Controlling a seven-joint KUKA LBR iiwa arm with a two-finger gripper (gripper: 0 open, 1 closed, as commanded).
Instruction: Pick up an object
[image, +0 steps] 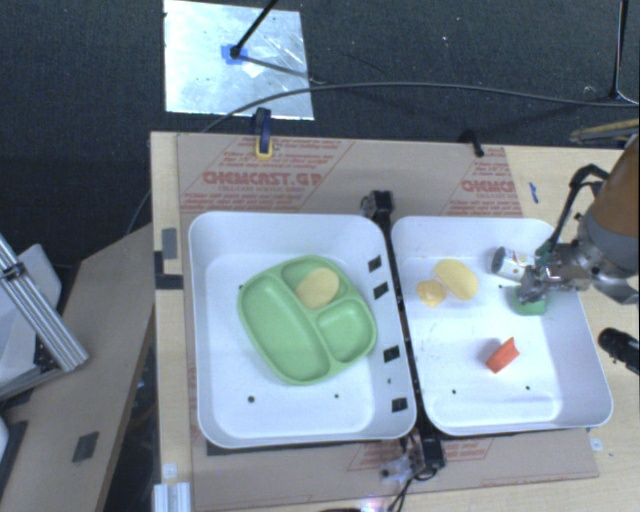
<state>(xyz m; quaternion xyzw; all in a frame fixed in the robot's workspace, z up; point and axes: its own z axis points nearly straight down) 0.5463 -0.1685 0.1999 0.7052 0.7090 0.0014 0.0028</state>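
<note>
Jaws' state unreadable. Gripper sits over green object, right of yellow pieces. Judged light, small, stiff; grasp across its edges.

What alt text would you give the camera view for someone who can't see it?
A robot gripper hovers over a green object in the right white bin, near two yellow pieces and an orange one. The left bin holds a green divided plate.

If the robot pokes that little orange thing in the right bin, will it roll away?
Probably not. The orange piece looks like a chunky wedge with flat faces, so it would likely slide or tip over instead of rolling. It looks small and is probably light, so even a gentle poke could send it skidding across the smooth white bin.
</note>
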